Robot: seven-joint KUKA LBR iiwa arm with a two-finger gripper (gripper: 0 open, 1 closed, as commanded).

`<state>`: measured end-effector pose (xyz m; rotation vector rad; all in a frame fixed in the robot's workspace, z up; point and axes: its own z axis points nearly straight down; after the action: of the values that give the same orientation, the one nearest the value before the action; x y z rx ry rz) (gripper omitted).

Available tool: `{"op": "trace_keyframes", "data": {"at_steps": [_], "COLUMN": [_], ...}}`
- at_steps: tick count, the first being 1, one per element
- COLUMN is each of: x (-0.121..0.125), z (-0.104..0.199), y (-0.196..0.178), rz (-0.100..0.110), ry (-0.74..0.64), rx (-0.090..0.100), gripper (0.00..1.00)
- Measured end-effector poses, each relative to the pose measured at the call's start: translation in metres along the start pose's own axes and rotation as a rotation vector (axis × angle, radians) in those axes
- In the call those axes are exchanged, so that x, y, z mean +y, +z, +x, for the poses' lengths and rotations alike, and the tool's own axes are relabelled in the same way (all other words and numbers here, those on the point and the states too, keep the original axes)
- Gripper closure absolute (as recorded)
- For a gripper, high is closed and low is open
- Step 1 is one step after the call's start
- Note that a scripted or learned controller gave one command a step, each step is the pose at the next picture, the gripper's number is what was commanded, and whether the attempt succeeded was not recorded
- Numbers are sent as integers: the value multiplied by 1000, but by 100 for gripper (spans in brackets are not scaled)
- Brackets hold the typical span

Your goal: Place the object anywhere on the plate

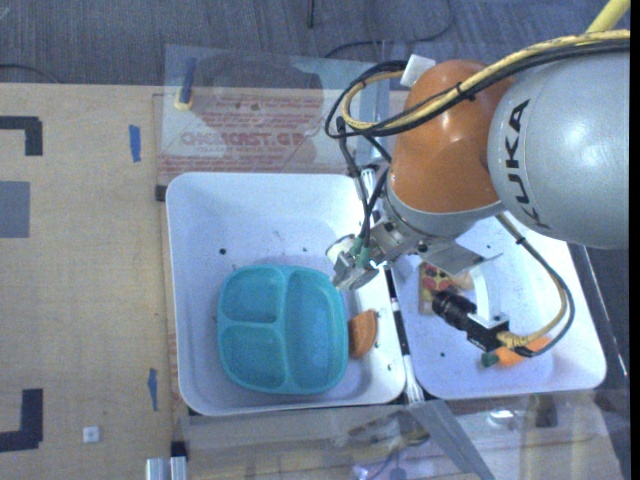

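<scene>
Orange object (363,333), small and rounded, lies in the left bin touching the teal plate's (283,329) right edge. It looks light and firm; pinch across its narrow middle. Above the plate's upper right corner, the tool (349,265) hovers, its state unclear.

arm (520,138): cut off by top and right edges; covers much of right bin (560,368) | end effector (350,265): small, blurred, finger state unreadable | orange object (363,333): too small to identify, contact with teal plate (283,328) unclear | bench (70,268): cropped at left edge | items in right bin: partly hidden
</scene>
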<state>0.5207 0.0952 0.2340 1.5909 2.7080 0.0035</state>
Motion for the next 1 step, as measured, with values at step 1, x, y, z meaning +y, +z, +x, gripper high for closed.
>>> {"op": "trace_keyframes", "data": {"at_steps": [1], "x": [18], "z": [5], "y": [32], "rz": [2], "ry": [-335], "rx": [1], "gripper": [100]}}
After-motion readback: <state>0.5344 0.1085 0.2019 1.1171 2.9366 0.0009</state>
